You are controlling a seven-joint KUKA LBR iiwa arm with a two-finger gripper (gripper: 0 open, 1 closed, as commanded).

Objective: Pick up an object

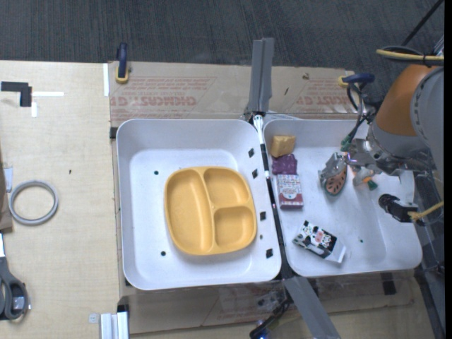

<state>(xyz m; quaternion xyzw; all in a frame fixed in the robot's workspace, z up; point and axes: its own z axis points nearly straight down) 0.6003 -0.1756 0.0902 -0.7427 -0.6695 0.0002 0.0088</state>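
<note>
A: Rundown, biggest first?

B: You've got the surface (56,140), light wood, carrying two white bins side by side. Left bin (134,210) holds a yellow divided plate (210,209), three compartments, lying flat near its middle.

A: Right bin?

B: Right bin (374,249) has the loose items. The arm (417,111), grey with the orange band, reaches in over its far right corner. The tool (337,171) sits low over the bin's upper middle. You can see a small brown-and-silver object (335,181) right at its tip, but I can't tell if it's between the fingers or just under them. Tool state: can't tell.

A: Other items?

B: Along the bin's left wall, top to bottom: a tan wedge (283,145), a purple piece (285,164) touching below it, then a red-and-white packet (289,191). Near the front, well apart from those, a black-and-white packet (319,240) lies tilted.

A: Outside the bins?

B: On the surface at your left: a grey ring (32,202), and scissors (13,295) by the lower left edge. A blue-and-yellow clamp (123,65) sits on the back edge.
</note>
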